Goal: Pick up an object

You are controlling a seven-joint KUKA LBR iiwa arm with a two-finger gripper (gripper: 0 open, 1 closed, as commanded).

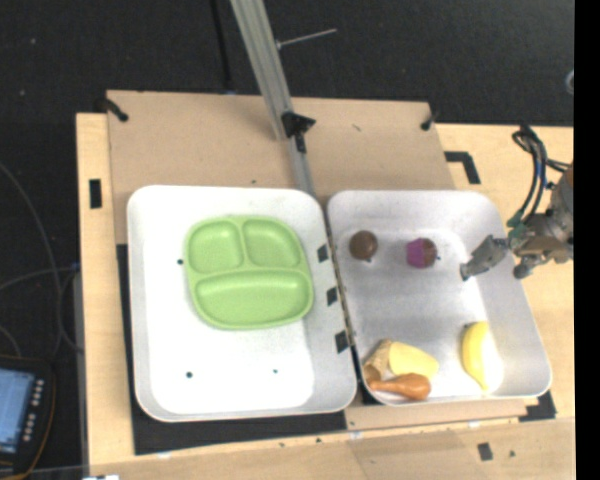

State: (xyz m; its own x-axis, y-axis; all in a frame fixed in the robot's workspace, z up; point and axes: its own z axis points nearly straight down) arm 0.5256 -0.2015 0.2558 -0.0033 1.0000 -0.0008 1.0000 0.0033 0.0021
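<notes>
Nearest in the right bin [500, 218] lie an orange carrot [405, 386] and a banana [476, 355], likely light, smooth toys best pinched across their middles, while farther off the gripper [502, 255] hovers, its opening unclear.
</notes>
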